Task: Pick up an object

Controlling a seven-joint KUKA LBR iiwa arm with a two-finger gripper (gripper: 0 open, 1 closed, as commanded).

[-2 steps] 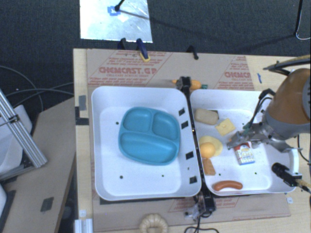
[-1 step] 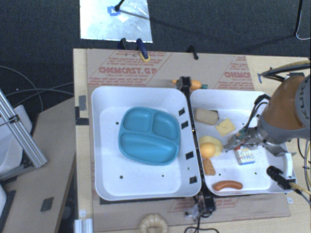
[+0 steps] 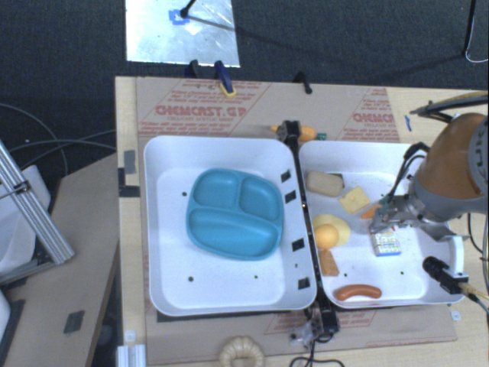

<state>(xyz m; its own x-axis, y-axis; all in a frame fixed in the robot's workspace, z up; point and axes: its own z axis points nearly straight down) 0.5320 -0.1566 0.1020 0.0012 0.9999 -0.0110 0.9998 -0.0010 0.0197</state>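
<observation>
A surface (image 3: 344, 105) covered with brown board is being seen from above, and two white bins are lying on it side by side. In the left bin (image 3: 164, 205) a blue tray (image 3: 234, 212) with compartments is lying alone. In the right bin (image 3: 439, 285) several small food items are scattered: a bun (image 3: 324, 183), a cheese piece (image 3: 354, 199), an orange ball (image 3: 326, 236) on a yellow piece, a brown stick (image 3: 329, 263), a sausage (image 3: 357, 292) near the front wall, and a small box (image 3: 386, 243).

The arm (image 3: 456, 176) is reaching in from the right, and the tool (image 3: 391, 214) is being held low over the right bin, just above the box and near the cheese piece. Whether the tool is spread or pressed together cannot be told, since it is too small and blurred.

Nothing is being seen lifted; every item is resting on the bin floor. The task is therefore judged as not yet done. The approach seems to be made, probably toward the box, while the grasp and the lift are left.
</observation>
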